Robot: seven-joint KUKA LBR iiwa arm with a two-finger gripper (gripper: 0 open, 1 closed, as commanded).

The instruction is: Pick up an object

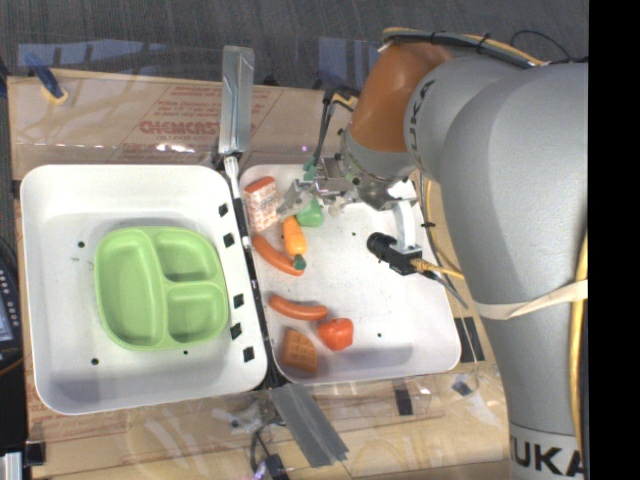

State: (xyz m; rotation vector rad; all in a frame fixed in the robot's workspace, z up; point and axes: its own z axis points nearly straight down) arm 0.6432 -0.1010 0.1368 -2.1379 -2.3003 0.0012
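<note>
The green toy (310,214) sits near the back of the right bin (420,318), small and rounded, a pale leafy green, just beside the carrot (293,238) and close to the little carton (262,203) that stands against the left wall. The gripper (322,190) hangs right over it at the far rim; whether it is wide or closed I cannot tell from here. Most of the clutter hugs the bin's left side: two sausages (296,309), a red tomato-like piece (336,334) and a waffle-brown square (298,350) near the front corner. The middle and right of the floor lie bare white. The left bin (50,268) holds a green divided tray (160,288), with free margin all round it.
</note>
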